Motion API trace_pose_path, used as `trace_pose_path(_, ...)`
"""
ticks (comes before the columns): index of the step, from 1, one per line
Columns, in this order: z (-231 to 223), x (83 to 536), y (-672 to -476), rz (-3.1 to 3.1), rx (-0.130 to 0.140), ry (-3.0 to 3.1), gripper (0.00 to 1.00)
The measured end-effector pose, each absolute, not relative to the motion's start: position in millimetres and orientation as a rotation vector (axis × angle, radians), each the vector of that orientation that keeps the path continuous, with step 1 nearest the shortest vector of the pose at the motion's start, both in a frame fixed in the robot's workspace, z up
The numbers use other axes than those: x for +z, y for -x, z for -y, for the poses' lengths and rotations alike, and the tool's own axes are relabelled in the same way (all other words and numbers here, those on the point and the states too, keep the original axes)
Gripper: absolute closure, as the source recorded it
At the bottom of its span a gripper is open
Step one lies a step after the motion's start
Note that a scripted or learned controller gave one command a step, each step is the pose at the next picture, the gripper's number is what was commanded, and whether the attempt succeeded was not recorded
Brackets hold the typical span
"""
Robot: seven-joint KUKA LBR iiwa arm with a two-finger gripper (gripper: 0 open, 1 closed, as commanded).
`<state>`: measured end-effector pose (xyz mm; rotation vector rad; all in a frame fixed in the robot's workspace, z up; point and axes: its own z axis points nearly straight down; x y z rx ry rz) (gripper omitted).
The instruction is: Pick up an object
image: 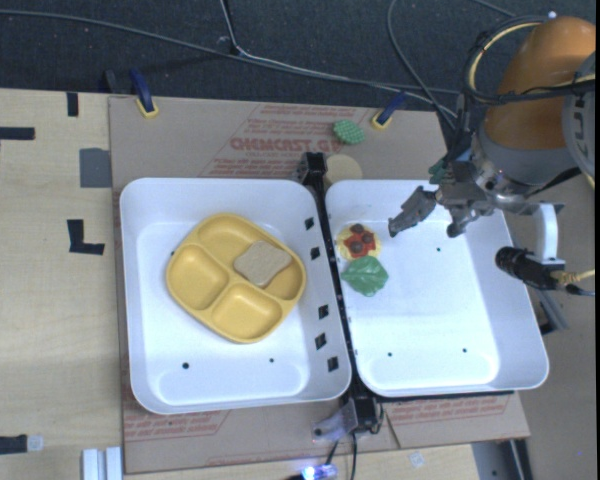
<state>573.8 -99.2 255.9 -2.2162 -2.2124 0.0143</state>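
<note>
In the right bin (480,368), near its left wall, lie a small pizza-like toy (359,241) with red and dark toppings and a green leafy toy (366,276) just below it. My gripper (430,220) hangs over the upper middle of the right bin, to the right of these toys and apart from them. Its two dark fingers are spread wide with nothing between them. In the left bin (150,368) a yellow divided plate (205,278) carries a tan slice of toast (262,262).
A small green object (348,131) lies on the cardboard behind the bins. Cables run across the dark surface at the back. The arm's orange band (545,68) and grey wrist fill the upper right, over the right bin's far corner.
</note>
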Motion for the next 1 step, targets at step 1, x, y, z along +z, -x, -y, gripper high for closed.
trace_pose_path(1,99.1,262.7,-575.9,2.222,0.002,2.220,0.00)
